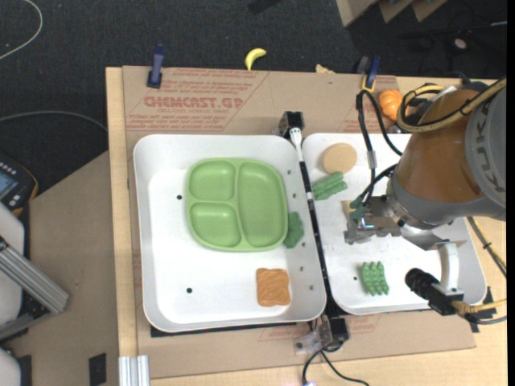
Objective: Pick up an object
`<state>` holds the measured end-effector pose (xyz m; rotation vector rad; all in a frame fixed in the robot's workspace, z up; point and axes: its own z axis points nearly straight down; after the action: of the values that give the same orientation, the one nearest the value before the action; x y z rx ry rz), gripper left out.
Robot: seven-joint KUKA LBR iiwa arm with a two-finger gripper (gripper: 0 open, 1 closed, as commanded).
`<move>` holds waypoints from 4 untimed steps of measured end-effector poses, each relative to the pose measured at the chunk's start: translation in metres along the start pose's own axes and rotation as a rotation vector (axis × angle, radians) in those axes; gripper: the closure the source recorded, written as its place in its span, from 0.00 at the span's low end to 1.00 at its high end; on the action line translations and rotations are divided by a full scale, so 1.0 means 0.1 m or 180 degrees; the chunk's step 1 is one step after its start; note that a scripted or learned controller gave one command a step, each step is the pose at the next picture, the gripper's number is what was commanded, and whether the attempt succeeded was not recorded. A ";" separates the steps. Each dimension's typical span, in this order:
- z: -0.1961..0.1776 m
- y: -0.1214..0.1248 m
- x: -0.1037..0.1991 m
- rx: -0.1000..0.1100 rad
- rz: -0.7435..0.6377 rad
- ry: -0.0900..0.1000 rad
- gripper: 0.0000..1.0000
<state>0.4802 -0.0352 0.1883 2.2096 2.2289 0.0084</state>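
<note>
Right-hand shallow white bin point(475, 284): a small ridged green plastic block point(372, 278) near the front, a long green pod-shaped toy point(328, 187) by the left wall, and a round tan disc like a biscuit point(339, 158) toward the back. Well apart from one another, all three lying flat on the bin floor. Above the middle of that bin, the two-finger gripper point(360, 224), hung from the grey arm with its orange band point(438, 155); finger state cannot be told, nothing seen held.

Left-hand shallow white bin point(157, 215): a pale green three-compartment plastic plate point(237, 204) in the centre, a small dark green leafy piece point(294, 230) touching its right edge, and an orange waffle-patterned square point(273, 286) near the front.
</note>
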 end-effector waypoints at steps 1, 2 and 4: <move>0.04 -0.01 0.70 0.0017 0.0000 0.0003 1.00; -0.87 0.00 -0.34 -0.0014 0.0054 -0.0021 1.00; -0.50 0.00 1.25 0.0020 -0.0002 0.0004 1.00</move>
<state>0.4787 0.0893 0.2382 2.2126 2.2332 0.0028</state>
